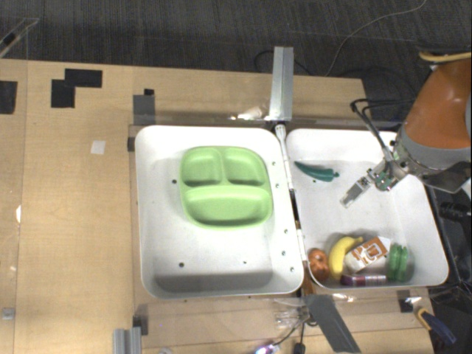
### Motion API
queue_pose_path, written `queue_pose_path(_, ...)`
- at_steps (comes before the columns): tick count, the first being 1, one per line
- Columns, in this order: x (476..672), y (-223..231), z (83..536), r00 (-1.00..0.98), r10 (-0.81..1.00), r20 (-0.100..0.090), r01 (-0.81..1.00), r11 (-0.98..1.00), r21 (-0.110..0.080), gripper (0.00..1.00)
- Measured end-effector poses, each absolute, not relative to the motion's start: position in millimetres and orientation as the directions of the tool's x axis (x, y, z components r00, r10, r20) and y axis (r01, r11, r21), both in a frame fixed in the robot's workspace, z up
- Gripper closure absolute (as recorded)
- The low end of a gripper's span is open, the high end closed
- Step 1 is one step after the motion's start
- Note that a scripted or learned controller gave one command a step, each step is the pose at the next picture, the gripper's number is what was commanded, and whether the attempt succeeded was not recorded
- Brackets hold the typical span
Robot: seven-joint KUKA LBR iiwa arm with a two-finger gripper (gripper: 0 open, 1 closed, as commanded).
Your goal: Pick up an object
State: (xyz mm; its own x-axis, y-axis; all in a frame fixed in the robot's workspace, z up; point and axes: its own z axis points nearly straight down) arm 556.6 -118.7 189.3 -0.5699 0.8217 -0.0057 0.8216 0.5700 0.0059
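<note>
Gripper (356,191): two slim metal fingers, hanging over the bare middle of the right bin; they look close together with nothing between them, though how far apart they stand I cannot tell at this size.
Arm (441,116): grey body with orange band, entering from the right edge above the right bin.
Right bin (424,201): shallow, white, smooth plastic with rounded corners; holds every loose object.
Teal piece (317,171): thin, elongated, slightly curved, lying flat near the bin's far left; nearest candidate, just left of the fingers and apart from them.
Corner cluster: banana (341,253), yellow and curved; small reddish-brown round fruit (317,259) touching it; orange-and-white carton (369,252), boxy; purple-capped marker (364,279) along the near wall; green ridged disc (399,262) on edge.
Left bin (155,220): white, holding a pale green divided plate (224,184), three compartments, glossy.
Step in hand: choosing and approaching a target.
Advice: the teal piece seems the cleanest pick, isolated with room either side; fingers should straddle its narrow width and go low, since it lies flat. The cluster is crowded against the wall, so a grasp there risks nudging neighbours.
</note>
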Motion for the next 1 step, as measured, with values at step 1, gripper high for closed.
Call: queue_pose_path(1,546.0,-93.3,92.5,-0.675,0.737,-0.014,0.737,0.676,0.012,0.00)
